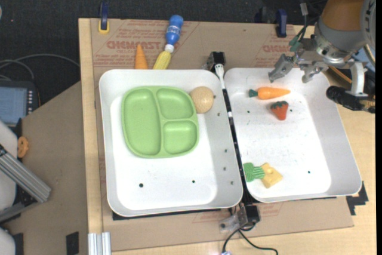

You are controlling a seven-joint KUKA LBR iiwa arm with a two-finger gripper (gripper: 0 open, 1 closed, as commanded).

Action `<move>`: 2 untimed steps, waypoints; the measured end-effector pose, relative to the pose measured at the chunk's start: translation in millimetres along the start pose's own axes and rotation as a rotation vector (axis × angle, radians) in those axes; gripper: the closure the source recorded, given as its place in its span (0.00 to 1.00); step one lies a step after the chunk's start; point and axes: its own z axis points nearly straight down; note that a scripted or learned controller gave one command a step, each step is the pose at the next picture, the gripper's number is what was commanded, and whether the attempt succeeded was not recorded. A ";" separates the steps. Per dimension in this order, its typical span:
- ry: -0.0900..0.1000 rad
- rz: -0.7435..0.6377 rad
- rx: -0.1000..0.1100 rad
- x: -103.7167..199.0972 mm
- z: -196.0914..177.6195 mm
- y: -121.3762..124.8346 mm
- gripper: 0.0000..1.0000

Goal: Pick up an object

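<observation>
1. We're looking down on 2 white bins side by side on the bench, and the left bin carries a green divided plate with 3 compartments, all bare, sitting toward the bin's far half.
2. Just beside that plate's far right corner, touching it, sits a tan ball-like item, tucked against the left bin's far right corner.
3. Over to the right bin: a toy carrot lies on its side near the far edge, green tip pointing left.
4. Right next to it, a touch nearer us, there's a small red strawberry, close to the carrot but apart from it.
5. Down at the near left corner of the right bin we see a yellow piece with a green brush-like part.
6. The gripper hovers over the right bin's far edge, just beyond the carrot, fingers spread with nothing between them.
7. Beyond the bins, along the bench's far edge, lie a blue-and-white bottle and an orange cone.
</observation>
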 end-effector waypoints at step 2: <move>0.003 0.002 -0.002 -17.0 99.0 14.4 1.00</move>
